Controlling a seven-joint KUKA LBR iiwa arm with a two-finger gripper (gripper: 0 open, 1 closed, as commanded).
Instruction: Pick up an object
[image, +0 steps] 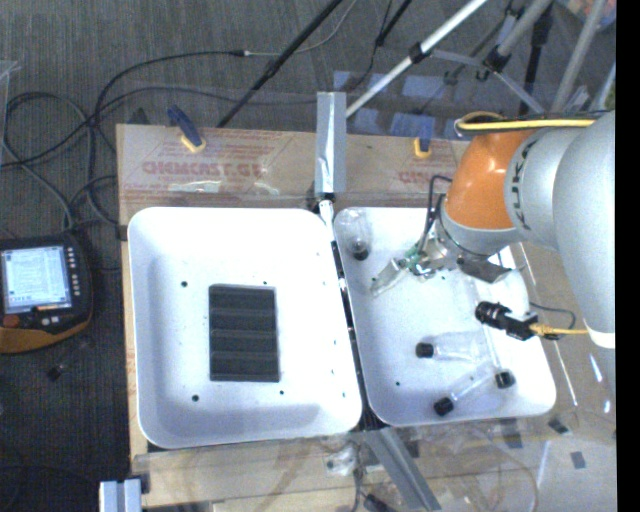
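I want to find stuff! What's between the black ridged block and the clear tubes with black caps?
In the camera view, between the black ridged rectangular block and the clear black-capped tubes lie bare white bin floor and the bins' touching rims.

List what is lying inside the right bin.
Inside the right bin lie several clear tubes with black caps, another clear piece near the far-left corner, and the gripper reaching in. The arm covers the bin's far-right part.
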